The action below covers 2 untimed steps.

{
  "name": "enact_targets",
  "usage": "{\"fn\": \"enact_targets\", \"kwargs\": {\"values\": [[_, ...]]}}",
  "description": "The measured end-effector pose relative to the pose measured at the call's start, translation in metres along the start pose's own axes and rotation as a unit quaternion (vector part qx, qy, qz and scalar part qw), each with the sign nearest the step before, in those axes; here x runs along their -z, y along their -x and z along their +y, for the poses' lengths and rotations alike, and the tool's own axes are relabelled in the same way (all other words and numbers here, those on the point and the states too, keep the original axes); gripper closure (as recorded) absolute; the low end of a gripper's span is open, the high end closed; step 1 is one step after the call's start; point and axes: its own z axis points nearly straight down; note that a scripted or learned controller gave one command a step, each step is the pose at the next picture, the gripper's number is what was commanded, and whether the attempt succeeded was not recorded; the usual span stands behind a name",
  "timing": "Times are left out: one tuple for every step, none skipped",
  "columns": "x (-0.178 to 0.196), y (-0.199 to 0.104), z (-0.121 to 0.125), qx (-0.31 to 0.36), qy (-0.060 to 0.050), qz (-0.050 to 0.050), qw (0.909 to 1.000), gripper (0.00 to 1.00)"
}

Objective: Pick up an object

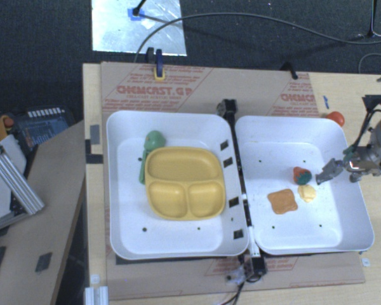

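The right bin (286,135) holds three small objects near its middle right: a flat orange-brown piece (282,201), a small pale yellow lump (307,193), and a red and green object (301,174). My gripper (330,170) reaches in from the right edge of that bin. Its tip is just right of the red and green object and a little above the yellow lump. Nothing shows in its grasp.
The left bin (124,138) carries a yellow divided plate (183,182) with a green spoon (151,146) beside its upper left corner. A small orange-red thing (334,117) lies outside the right bin's far right corner. Cables cross the dark floor behind the bench.
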Motion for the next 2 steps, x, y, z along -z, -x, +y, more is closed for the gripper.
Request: {"fn": "enact_targets", "kwargs": {"values": [[-0.055,-0.007,-0.007,0.000,0.000,0.000,1.0000,0.00],[-0.107,-0.001,0.001,0.000,0.001,0.000,1.0000,0.00]]}}
